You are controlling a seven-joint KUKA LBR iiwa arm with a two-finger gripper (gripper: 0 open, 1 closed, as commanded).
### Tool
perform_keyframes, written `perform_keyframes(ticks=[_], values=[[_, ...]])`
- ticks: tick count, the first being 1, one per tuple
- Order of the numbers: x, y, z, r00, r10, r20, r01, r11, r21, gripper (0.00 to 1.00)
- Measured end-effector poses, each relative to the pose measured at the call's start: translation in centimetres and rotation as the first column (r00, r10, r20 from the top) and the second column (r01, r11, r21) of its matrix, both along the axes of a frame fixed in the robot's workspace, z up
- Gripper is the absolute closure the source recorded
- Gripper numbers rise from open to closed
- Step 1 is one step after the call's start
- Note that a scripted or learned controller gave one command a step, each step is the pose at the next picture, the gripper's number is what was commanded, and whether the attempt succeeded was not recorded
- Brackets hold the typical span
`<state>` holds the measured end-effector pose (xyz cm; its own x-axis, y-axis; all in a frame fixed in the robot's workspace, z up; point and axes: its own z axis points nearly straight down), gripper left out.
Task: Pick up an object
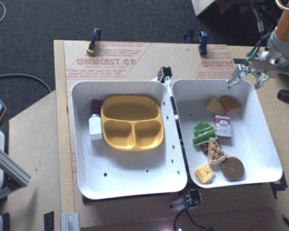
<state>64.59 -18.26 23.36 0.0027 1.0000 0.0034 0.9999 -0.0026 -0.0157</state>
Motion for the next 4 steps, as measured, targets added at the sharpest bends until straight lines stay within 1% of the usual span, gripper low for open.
perform_keyframes(ticks=[1,2,3,4], values=[[0.3,0.0,0.9,1.0,0.003,0.015,-0.003,1.0,-0.003,0.0],[-0.2,-0.6,-3.7,1.0,0.002,0.01,-0.002,1.0,-0.002,0.0],[-1.2,-0.3,-9.2,1.0,0.002,0.009,-0.002,1.0,-0.001,0.0],[-1.3,-0.2,-14.4,1.0,0.003,0.011,-0.003,1.0,-0.003,0.0]])
